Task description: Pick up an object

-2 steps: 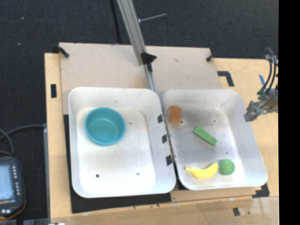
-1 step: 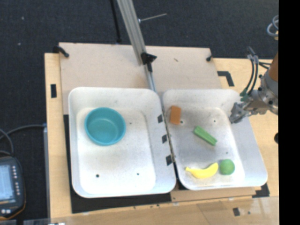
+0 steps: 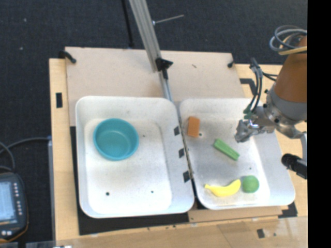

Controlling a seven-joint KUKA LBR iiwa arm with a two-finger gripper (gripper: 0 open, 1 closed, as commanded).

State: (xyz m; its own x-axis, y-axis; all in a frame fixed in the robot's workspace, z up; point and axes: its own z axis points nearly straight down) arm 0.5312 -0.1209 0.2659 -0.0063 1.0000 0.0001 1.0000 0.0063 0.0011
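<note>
The arm [image 3: 292, 84] has a broad orange band above a grey wrist section. Grey looped cables arch over its top, and thin dark and green wires run down its side to the metallic grey tool [image 3: 244, 132].

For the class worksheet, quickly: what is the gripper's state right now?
Gripper: cannot be told; it hangs over the right bin, right of the green block, with nothing seen in it.
</note>
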